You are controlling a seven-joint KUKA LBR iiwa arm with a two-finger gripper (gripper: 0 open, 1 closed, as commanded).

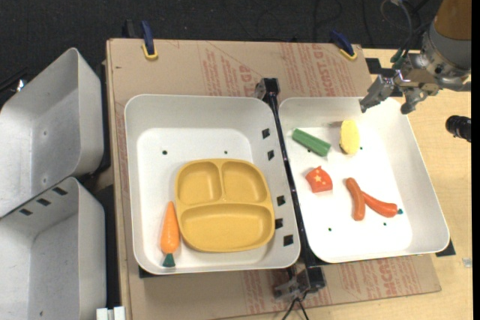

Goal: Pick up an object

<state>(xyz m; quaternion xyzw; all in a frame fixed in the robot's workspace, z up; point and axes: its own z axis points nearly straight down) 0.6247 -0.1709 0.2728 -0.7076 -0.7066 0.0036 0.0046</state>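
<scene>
sitting nearest in the right bin [427, 232] are the candidate objects, all small toy foods, judged light, rigid plastic and a bit slick. the red-orange sausage pair [369, 200] is lying near-right; it is forked, so a pinch across one slim link, away from the joint, is looking safest. the red strawberry-like piece [319, 180] is lying just left of it, squat and likely to squirt out of a narrow pinch. farther back, the green piece [311, 142] is lying flat and slanted, best taken across its short width. the yellow lemon-like piece [349, 136] is sitting just right of the green one, rounded, so it is likely rolling if nudged off centre.

the bin floor is showing smooth white with low sloped walls; objects are well apart, giving room to come down between them. the left bin [142, 161] is holding a yellow divided plate [223, 204] with an orange carrot [170, 230] beside it on the left.

the gripper [391, 91] is hovering over the far right edge of the right bin, with its two fingers apart and nothing between them. beyond the bench, cables are lying on dark floor.
</scene>
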